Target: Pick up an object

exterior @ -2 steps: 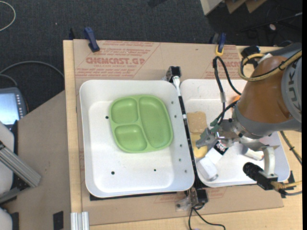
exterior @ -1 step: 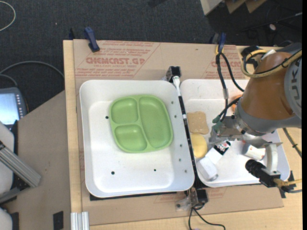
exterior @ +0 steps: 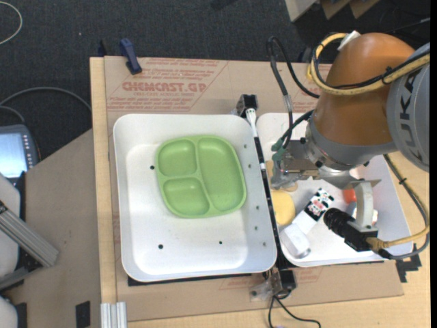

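The gripper (exterior: pixel 285 173) hangs low in the right bin (exterior: pixel 321 253), tucked under the arm's orange band; I cannot tell whether it is open or closed. Just below it in view lies a yellow rounded object (exterior: pixel 283 208), right against the bin's left wall, its long axis roughly along that wall. To the right of the yellow object sits a small black-and-white item (exterior: pixel 318 203), and nearer the camera a white piece (exterior: pixel 298 240). Across the wall from it, the left bin (exterior: pixel 136 238) holds a green divided plate (exterior: pixel 201 176).

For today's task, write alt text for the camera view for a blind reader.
A grey-and-orange robot arm reaches over the right bin, its gripper near a yellow object. The left bin holds a green divided plate.
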`<state>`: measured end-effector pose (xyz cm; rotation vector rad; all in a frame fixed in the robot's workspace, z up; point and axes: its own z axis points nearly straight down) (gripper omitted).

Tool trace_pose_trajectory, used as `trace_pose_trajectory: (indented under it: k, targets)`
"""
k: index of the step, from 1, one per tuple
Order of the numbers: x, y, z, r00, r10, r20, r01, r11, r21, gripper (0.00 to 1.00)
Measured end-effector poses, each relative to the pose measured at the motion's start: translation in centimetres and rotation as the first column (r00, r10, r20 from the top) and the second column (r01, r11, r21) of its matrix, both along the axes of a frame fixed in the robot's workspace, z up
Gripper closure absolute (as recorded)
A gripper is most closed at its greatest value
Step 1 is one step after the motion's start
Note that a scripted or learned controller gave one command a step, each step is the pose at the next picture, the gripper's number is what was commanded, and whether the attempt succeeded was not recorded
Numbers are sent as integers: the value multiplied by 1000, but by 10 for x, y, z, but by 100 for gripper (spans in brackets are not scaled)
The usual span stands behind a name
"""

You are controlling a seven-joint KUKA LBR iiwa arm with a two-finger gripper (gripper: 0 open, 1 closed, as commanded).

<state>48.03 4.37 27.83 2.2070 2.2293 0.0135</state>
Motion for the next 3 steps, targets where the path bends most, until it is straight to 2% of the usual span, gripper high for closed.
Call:
trace_pose_trajectory:
  k: [1,2,3]
  targets:
    - [5,60,102,1000,-1,4,1,1000,2,100]
    - [-2,14,56,1000,-15,-16,15,1000,-4,100]
    - [0,52,150,1000,-5,3,5,1000,1,100]
